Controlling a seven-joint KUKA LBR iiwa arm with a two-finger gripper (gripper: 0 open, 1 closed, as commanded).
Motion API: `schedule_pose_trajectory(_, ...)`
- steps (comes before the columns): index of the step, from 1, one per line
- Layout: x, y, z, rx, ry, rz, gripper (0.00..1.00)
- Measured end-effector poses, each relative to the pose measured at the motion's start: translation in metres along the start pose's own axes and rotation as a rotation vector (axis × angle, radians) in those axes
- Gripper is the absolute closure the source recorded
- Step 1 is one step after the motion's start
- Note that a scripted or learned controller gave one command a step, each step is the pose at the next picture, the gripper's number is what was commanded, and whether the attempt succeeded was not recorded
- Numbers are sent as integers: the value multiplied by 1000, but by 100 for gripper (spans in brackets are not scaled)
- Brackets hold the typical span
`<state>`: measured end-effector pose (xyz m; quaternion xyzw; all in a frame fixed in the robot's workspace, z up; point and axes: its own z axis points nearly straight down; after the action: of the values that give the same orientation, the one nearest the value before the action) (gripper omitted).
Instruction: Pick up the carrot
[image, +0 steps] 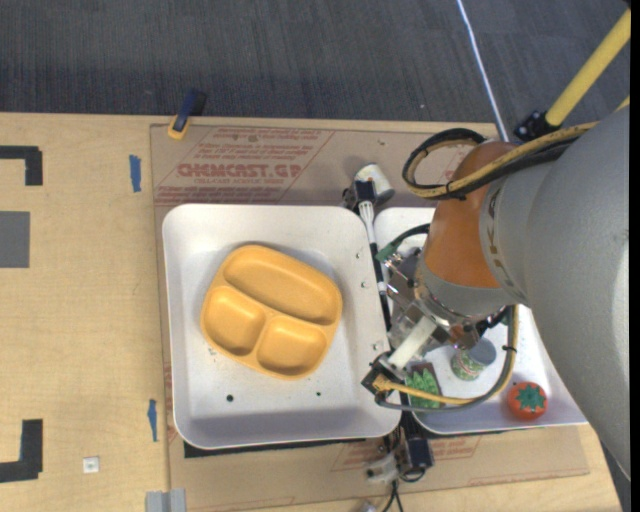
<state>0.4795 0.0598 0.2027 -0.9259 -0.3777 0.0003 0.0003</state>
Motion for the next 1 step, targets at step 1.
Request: schedule_pose_trajectory(1, 44, -19, 29, 3, -2, -139, 100)
